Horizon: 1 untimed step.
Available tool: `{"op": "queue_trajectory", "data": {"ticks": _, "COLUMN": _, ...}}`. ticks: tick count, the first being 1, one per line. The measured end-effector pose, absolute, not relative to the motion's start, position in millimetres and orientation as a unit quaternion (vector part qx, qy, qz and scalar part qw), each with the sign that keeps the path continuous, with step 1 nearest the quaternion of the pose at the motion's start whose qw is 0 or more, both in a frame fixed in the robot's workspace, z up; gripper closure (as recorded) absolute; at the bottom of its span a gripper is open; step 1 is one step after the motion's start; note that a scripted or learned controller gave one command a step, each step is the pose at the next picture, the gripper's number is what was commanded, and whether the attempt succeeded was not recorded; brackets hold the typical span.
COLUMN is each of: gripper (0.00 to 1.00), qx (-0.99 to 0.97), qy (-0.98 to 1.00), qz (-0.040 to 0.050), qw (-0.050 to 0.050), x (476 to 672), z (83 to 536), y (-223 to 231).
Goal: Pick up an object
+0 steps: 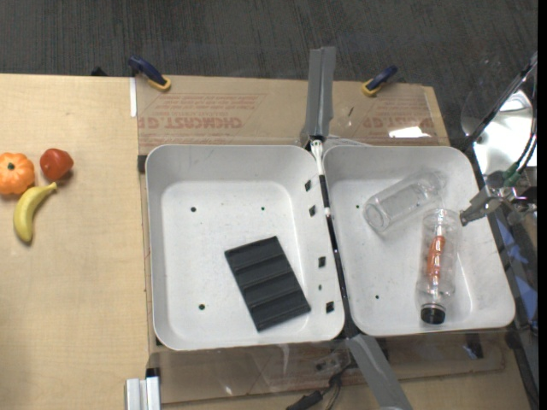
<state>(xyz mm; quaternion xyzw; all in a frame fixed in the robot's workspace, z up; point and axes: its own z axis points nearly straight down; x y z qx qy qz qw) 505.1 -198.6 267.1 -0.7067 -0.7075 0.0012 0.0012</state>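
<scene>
- I am seeing the gripper [475,211] sitting at the right bin's [487,314] right rim; I cannot tell its finger state.
- A clear bottle [436,263] with a black cap and a clear cup [402,202] are lying in that bin.
- A black ridged block [267,282] is lying in the left bin [171,178].

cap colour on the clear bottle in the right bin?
Black. The bottle lies in the right bin, cap toward the front; camera view shows it.
</scene>
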Motion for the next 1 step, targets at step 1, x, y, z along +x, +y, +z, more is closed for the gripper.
{"op": "queue_trajectory", "data": {"ticks": 1, "gripper": 0.0, "qx": -0.646, "qy": -0.764, "qz": 0.0004, "qw": 0.001, "x": 520.1, "z": 102.1, "y": -178.5}}
